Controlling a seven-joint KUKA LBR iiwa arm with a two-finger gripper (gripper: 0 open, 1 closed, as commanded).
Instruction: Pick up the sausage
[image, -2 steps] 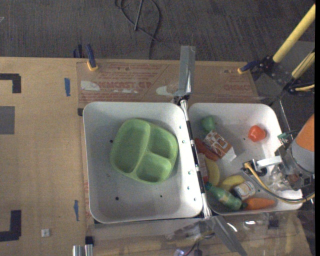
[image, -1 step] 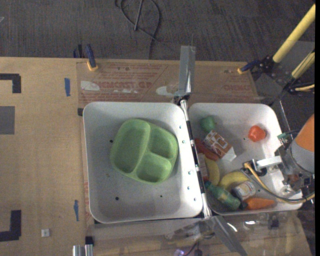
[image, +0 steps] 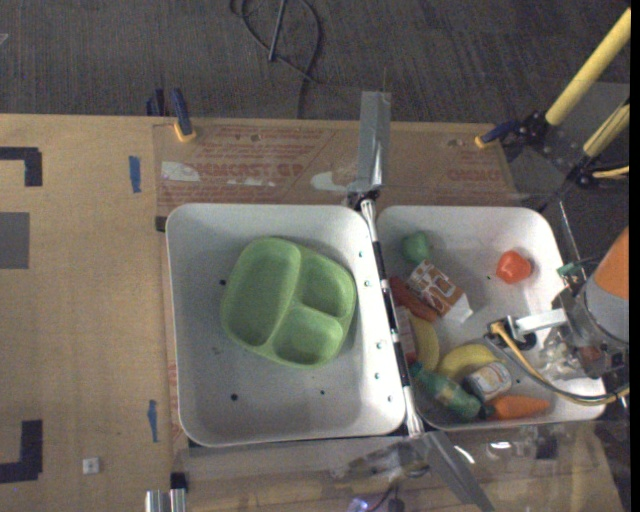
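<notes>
Reddish sausage (image: 412, 298) lies against the right bin's (image: 455, 217) left wall, under the snack carton (image: 435, 286). The gripper (image: 560, 345) hovers well apart, its state impossible to tell. A grasp could catch the carton or banana (image: 428, 343) instead.

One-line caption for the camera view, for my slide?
Grey arm's gripper over right white bin of toy food; green divided plate in left white bin.

One camera sits high above the bench (image: 80, 300) and looks down at a slant. It is far enough back to see both white bins, the left bin (image: 190, 330) and the right bin (image: 470, 225), side by side. The dark floor (image: 120, 50) lies along the top.
</notes>
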